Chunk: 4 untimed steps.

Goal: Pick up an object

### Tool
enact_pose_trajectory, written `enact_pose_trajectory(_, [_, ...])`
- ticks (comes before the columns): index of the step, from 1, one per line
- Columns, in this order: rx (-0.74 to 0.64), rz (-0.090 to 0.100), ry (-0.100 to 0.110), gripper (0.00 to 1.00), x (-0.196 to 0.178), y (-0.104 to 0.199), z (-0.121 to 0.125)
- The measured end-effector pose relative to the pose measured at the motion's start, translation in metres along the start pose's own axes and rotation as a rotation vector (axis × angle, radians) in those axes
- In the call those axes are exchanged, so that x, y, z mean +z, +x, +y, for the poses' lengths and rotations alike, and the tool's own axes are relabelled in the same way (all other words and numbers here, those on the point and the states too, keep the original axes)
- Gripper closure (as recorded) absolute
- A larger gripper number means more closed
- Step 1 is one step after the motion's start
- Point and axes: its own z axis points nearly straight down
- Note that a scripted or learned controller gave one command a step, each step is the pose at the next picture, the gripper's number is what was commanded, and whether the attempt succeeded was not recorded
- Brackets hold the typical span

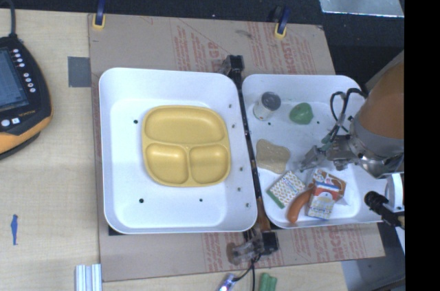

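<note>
Bins sit side by side on the bench; the left bin carries a yellow divided plate near its middle; the right bin holds the clutter. Along its far edge lie a grey round cap and a green lump; a beige slab rests by its left wall; toward the near edge lie a checked packet, an orange sausage and a small carton. The gripper hangs over the bin's middle, beside the carton; whether its jaws are apart cannot be told.
</note>
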Motion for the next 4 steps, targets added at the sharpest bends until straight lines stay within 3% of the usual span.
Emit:
enact_pose_trajectory(1, [-0.001, 0.0, -0.002, 0.0, -0.029, 0.062, 0.071])
enact_pose_trajectory(2, [-0.002, -0.001, -0.002, 0.0, 0.02, 0.023, 0.009])
enact_pose_trajectory(3, [0.002, -0.001, -0.004, 0.0, -0.009, -0.053, 0.043])
enact_pose_trajectory(4, [0.0, 0.001, -0.003, 0.0, 0.02, 0.016, 0.131])
